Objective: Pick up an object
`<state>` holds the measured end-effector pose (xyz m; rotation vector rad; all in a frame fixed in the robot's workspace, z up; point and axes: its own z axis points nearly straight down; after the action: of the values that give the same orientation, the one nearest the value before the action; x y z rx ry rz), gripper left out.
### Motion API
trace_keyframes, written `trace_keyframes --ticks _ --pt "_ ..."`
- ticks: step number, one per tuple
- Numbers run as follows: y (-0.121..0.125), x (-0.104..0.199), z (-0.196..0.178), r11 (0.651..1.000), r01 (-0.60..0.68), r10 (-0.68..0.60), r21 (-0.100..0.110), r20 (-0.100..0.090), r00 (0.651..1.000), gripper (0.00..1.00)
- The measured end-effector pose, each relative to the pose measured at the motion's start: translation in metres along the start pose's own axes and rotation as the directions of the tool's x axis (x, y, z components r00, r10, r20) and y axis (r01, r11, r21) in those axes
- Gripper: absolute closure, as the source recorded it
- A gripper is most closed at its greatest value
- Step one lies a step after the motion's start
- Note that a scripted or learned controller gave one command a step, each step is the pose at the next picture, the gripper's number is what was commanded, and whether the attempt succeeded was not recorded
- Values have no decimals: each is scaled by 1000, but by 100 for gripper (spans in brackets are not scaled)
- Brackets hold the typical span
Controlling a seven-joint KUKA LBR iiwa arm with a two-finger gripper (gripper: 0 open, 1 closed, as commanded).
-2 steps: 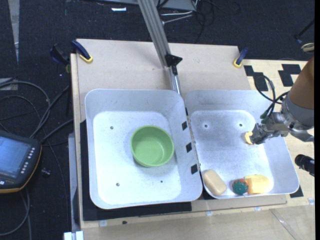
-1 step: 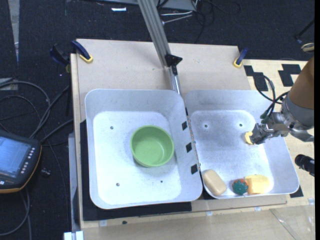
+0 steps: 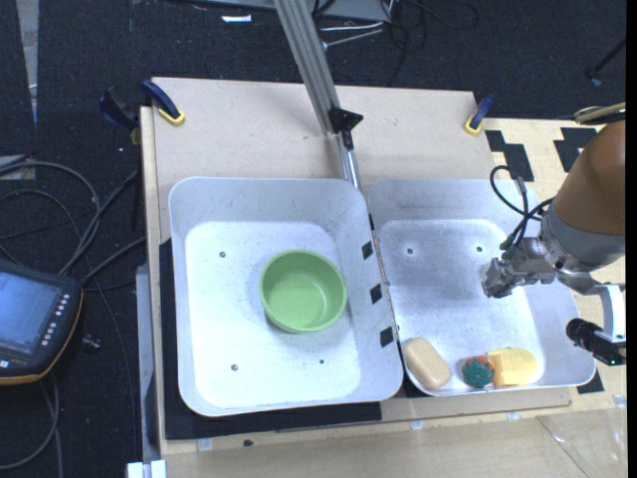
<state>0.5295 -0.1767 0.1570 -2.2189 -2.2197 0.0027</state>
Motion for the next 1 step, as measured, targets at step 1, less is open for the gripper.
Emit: trace_keyframes --ticks 1 --pt "1 -3 62 1000 0 0 0 0 1000 0"
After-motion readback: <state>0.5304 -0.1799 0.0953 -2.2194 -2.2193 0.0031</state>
